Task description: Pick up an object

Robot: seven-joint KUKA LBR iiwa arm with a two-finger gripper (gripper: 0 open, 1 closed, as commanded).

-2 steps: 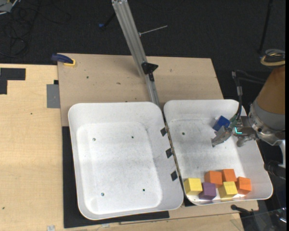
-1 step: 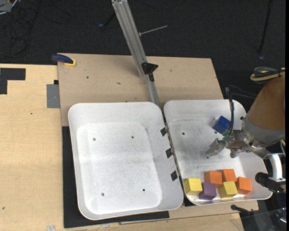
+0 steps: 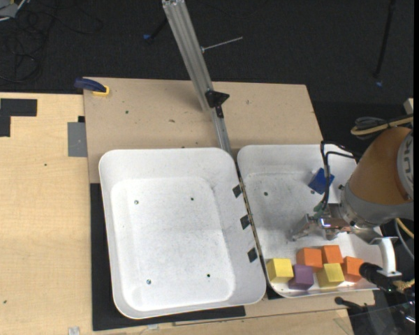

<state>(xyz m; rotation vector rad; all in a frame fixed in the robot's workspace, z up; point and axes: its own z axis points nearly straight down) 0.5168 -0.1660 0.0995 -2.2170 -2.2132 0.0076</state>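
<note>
Two bins (image 3: 126, 166), about six blocks (image 3: 310, 257)

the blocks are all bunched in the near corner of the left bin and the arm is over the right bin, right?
Not quite: the camera view shows the blocks bunched in the near corner of the right bin, not the left bin. The rest holds: the arm is over the right bin, its pincer just behind the blocks.

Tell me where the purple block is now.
The purple block lies at the near edge of the right bin, between two yellow blocks, below an orange block.
</note>
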